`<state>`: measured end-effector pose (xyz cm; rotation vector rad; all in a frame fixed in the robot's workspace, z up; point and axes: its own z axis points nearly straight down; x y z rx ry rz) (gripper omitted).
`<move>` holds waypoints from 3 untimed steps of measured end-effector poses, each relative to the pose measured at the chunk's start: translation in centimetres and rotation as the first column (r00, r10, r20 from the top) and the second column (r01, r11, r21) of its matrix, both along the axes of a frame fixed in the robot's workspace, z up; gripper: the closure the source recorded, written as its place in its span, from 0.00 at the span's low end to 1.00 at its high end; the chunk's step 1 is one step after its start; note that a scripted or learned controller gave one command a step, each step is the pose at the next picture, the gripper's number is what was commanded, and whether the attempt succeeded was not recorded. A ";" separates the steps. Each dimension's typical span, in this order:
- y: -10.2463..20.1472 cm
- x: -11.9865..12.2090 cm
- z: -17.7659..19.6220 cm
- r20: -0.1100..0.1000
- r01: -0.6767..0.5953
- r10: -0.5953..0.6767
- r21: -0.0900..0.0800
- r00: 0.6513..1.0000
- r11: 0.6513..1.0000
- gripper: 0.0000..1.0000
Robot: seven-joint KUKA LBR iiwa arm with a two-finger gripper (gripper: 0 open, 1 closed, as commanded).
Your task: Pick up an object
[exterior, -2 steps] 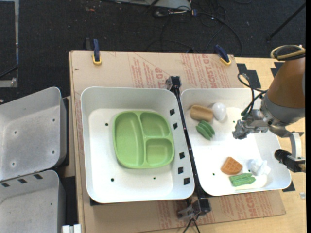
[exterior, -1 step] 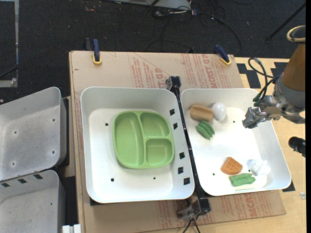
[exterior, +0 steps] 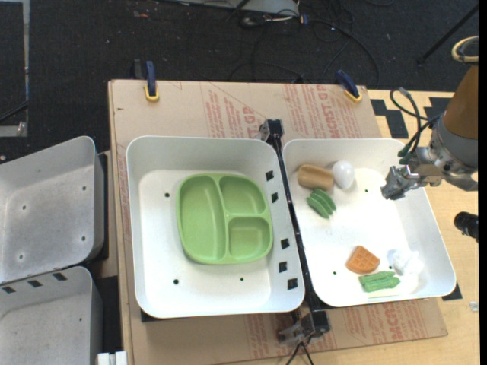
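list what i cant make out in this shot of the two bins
- Claw, camera view: small and dark, so whether it is open or shut is unreadable.
- Arm: cut off by the right edge.
- White item in the right bin: blends into the white floor, shape unclear.

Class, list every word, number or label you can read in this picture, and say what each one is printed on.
Red lettering on the brown cardboard sheet under the two bins: upside down and too blurred to read with confidence.
Red lettering along the cardboard's front edge: also unreadable.
Two shallow white bins, green divided plate, toy foods: no text.
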<state>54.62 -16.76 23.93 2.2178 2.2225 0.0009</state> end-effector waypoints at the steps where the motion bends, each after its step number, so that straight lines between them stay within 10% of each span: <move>1: 4.8 1.4 0.0 0.000 -0.006 0.006 0.002 1.000 1.000 1.00; 3: 15.0 0.6 0.4 -0.003 -0.006 0.006 0.003 1.000 1.000 1.00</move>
